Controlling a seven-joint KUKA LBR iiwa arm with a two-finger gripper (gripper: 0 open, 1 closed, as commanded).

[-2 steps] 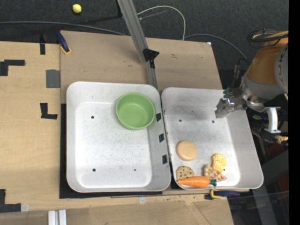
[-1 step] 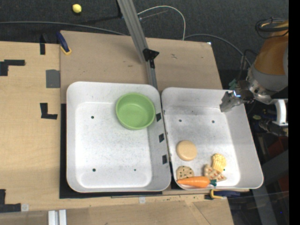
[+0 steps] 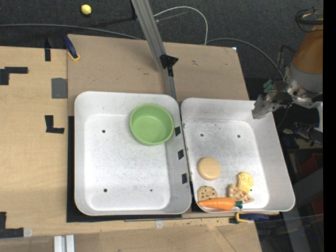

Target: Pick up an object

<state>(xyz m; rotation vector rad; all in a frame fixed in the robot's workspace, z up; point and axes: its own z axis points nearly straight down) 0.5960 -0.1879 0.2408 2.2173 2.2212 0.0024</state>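
- The gripper (image 3: 261, 108) hangs over the far right corner of the right bin (image 3: 262, 140), at the end of the grey arm (image 3: 307, 62) with its orange band; how its tips stand I cannot tell from this view.
- Nothing is visible in its grasp, and it is well apart from every object in the bins.
- In the right bin, 4 food toys cluster at the near end: a round tan bun (image 3: 209, 168) sits left of centre, with a brown cookie (image 3: 207, 193) just near of it.
- An orange carrot (image 3: 219, 204) lies along the near wall, touching or almost touching the cookie.
- A yellow corn piece (image 3: 243, 185) lies right of the bun, just far of the carrot's right end.
- The left bin (image 3: 105, 161) holds 1 green bowl (image 3: 151, 124), upright, at its far right part beside the wall shared with the right bin.
- A grey pole (image 3: 149, 25) slants across the bench beyond the bins.
- A small yellow ball (image 3: 86, 9) lies far off to the left on the dark floor.
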